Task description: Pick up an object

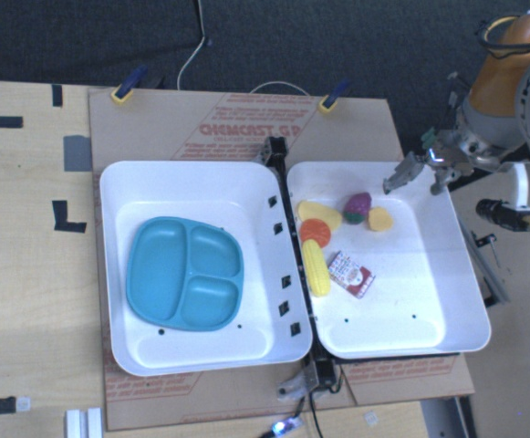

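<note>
The right bin [429,327] holds several small items along its left side: a yellow corn cob [316,268], a red-orange round piece [316,231], a yellow piece [319,212], a purple and green item [358,206], a small yellow lump [379,219] and a red and white packet [350,275]. My gripper [418,177] hangs over the bin's upper right rim, above and to the right of the purple item. Its two fingers stand apart with nothing between them.
The left bin [119,190] holds a blue divided plate [185,273]. Both bins rest on a cardboard sheet [246,126] held by blue and yellow clamps at the back. The arm's orange band [506,76] rises at the right edge.
</note>
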Available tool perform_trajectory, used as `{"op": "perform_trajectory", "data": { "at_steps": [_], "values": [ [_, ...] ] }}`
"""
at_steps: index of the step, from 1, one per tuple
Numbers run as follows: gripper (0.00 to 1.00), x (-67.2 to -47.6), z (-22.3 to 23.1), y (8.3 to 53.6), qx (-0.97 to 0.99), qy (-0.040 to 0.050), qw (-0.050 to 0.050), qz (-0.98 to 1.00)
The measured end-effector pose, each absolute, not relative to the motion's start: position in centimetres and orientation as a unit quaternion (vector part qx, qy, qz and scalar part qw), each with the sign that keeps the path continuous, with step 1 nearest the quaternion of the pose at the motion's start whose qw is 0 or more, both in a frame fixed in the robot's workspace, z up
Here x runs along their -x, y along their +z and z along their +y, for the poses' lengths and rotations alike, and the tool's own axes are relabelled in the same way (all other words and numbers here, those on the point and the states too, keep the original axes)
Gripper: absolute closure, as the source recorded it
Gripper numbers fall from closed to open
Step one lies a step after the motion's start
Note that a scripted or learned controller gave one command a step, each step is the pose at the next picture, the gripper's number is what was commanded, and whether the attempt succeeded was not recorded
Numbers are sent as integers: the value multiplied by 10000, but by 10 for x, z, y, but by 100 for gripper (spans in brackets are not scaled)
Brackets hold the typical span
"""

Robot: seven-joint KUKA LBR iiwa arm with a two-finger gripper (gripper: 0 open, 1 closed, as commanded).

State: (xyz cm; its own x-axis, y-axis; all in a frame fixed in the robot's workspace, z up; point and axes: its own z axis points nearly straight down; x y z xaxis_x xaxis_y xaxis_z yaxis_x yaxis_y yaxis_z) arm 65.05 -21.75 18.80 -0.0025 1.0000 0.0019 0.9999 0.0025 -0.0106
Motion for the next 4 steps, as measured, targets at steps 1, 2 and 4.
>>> {"op": "perform_trajectory", "data": {
  "at_steps": [1,2,4],
  "values": [
    [0,-652,-209,123,7060,30,46,-7081],
    [0,-658,-210,113,7056,-39,-67,-7086],
    [100,-655,-209,175,7063,4,4,-7079]
  ]
}}
